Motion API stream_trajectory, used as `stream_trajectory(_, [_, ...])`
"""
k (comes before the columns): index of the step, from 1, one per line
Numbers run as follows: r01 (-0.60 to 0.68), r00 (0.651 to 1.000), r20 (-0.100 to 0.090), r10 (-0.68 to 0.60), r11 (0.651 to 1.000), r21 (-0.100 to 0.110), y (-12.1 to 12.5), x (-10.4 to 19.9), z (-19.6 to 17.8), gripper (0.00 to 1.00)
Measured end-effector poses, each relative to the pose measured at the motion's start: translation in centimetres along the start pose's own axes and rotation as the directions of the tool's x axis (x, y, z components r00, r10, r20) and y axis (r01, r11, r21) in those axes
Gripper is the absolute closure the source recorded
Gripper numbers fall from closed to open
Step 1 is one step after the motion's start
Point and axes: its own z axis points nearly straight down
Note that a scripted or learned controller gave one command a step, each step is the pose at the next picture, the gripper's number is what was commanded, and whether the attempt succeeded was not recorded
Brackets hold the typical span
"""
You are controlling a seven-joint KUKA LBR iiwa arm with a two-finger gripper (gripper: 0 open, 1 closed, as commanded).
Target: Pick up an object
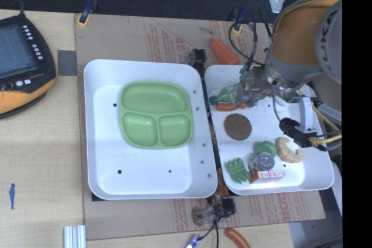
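Hovering at top of right white plastic bin (314, 180), gripper (251, 90) sits over small orange-green plastic carrot (228, 103), jaw state indeterminate; item judged light, rigid, slick, so grip across mid-body.

A single fixed camera looks down from above at a slant, taking in both white bins (93, 125) at middle range; the arm (302, 32) enters from three o'clock.
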Motion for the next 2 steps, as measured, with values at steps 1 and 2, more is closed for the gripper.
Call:
stream_trajectory(1, [-0.001,1.000,0.001,0.001,1.000,0.000,0.0,-0.1,0.0,0.00])
stream_trajectory(2, [-0.002,1.000,0.002,0.002,1.000,0.002,0.9,-7.2,8.5,0.00])
